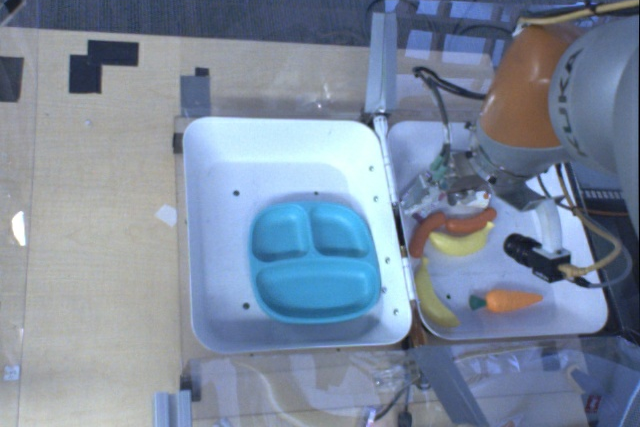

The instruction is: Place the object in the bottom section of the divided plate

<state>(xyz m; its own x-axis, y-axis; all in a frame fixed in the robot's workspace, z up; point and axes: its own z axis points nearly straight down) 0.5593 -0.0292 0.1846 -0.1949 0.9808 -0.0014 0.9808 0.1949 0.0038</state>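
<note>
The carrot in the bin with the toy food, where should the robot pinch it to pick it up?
Probably around the middle of the carrot, coming straight down from above. It lies flat on the right bin's floor, long and thin, pointing left to right, so fingers closing across its narrow width should fit. There is open floor around it, though the banana lies nearby.

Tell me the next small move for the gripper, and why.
Probably a short descent onto the red sausage-shaped toy. The gripper hovers right above it in the right white bin, with nothing seen between its fingers, and the blue divided plate in the left bin holds nothing.
</note>
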